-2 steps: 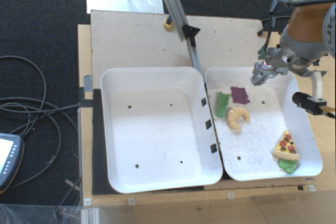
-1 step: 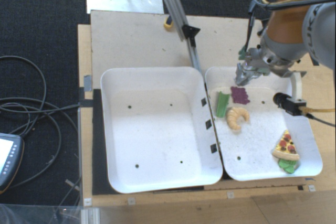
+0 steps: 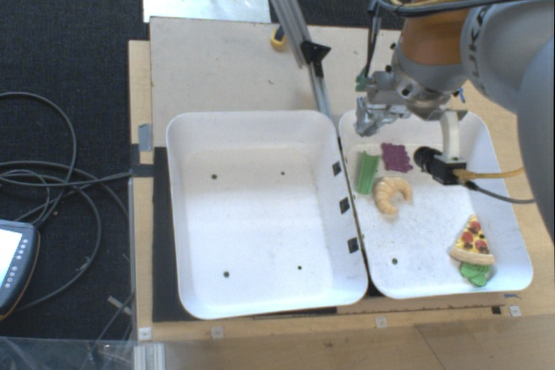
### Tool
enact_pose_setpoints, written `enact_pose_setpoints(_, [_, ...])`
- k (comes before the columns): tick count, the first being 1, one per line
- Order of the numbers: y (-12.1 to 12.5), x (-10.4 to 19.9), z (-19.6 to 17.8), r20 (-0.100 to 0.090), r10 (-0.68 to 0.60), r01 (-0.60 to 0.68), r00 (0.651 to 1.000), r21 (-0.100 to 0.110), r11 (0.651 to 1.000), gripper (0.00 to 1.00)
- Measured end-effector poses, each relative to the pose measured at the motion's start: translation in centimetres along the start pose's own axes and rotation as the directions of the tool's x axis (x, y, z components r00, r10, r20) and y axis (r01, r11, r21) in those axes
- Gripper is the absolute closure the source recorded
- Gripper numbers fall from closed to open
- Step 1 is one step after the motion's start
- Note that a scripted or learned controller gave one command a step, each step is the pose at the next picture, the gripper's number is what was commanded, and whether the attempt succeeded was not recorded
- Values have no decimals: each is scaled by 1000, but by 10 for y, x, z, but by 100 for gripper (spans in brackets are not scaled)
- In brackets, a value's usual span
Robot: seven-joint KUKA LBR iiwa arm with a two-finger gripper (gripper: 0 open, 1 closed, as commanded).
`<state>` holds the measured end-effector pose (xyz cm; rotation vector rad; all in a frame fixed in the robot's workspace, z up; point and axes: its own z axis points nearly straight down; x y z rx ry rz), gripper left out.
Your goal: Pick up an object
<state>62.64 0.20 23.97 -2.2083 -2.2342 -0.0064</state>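
Here the gripper (image 3: 368, 124) — finger state indiscernible — hovers near the green block (image 3: 368, 172): seemingly light, rigid; grasp its long sides.

Dark carpet (image 3: 69, 30) (cables (image 3: 52, 178) strewn)

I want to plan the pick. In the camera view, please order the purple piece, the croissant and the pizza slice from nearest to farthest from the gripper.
1. purple piece: just below and right of the gripper, near the right bin's far end.
2. croissant: further down, mid-bin.
3. pizza slice: farthest, by the bin's near right corner.
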Motion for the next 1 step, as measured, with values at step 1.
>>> enact_pose_setpoints(1, [7,59,-6,0,0,0,1000,0,1000,100])
